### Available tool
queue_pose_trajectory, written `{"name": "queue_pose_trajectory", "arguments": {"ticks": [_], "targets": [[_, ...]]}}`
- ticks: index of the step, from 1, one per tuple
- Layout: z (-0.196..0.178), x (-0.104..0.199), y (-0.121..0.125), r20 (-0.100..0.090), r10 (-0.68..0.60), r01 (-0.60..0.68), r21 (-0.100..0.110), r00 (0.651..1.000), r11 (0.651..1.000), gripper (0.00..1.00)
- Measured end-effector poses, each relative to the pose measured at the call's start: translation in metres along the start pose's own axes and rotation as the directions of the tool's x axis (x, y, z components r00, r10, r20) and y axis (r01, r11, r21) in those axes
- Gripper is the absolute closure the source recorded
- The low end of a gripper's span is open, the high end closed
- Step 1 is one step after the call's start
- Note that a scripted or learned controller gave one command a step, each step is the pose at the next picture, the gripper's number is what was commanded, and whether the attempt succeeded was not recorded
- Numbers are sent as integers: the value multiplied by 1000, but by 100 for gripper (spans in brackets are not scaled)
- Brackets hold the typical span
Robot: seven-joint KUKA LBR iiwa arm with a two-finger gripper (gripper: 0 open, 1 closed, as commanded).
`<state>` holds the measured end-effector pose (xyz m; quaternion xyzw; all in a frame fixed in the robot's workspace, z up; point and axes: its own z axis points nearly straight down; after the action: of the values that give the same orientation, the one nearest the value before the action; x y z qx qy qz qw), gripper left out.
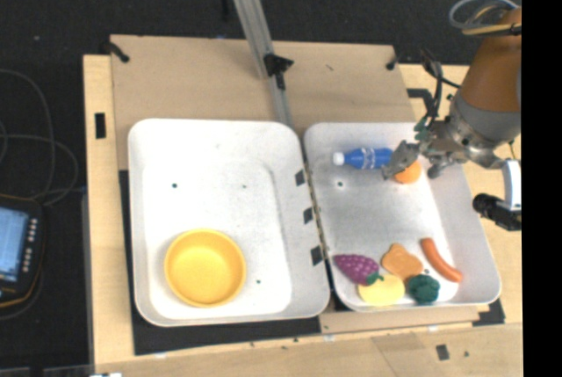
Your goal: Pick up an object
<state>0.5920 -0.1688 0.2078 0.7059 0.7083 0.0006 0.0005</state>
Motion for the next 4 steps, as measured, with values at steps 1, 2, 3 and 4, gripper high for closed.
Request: {"name": "queue_pose_trajectory", "arguments": {"ticks": [1,2,3,4], "targets": [[0,0,0,0,0,0,0,1000,1000,0],[61,1,4,2,2,-2,6,1000,1000,0],[110,-1,4,2,3,-3,5,1000,1000,0],[95,-1,6,2,6,-6,-2,1000,1000,100]]}}
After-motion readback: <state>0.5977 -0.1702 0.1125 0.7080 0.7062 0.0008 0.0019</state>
